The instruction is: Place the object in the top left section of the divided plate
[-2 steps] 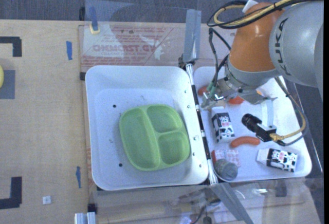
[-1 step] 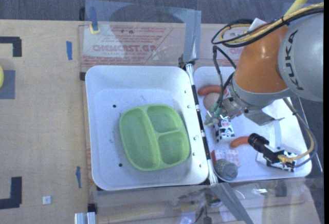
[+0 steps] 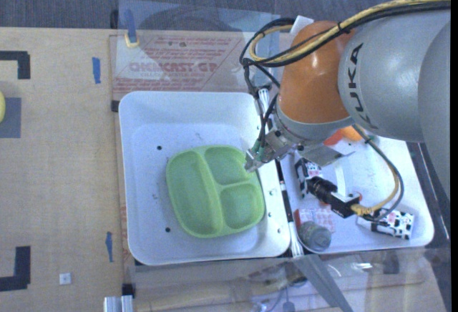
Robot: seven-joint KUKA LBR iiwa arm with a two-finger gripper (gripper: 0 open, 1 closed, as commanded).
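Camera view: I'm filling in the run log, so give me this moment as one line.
arm: over bins' divide | gripper: at green divided plate's right rim | plate: in left bin | grasp: unclear

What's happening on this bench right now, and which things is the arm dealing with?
A grey KUKA arm with an orange band reaches in from the right. Its gripper hangs at the right edge of a green divided plate lying in the left white bin. I can't tell whether it holds anything. The plate's sections look bare, so nothing is placed yet. Small items, including a grey round object, lie in the right bin.
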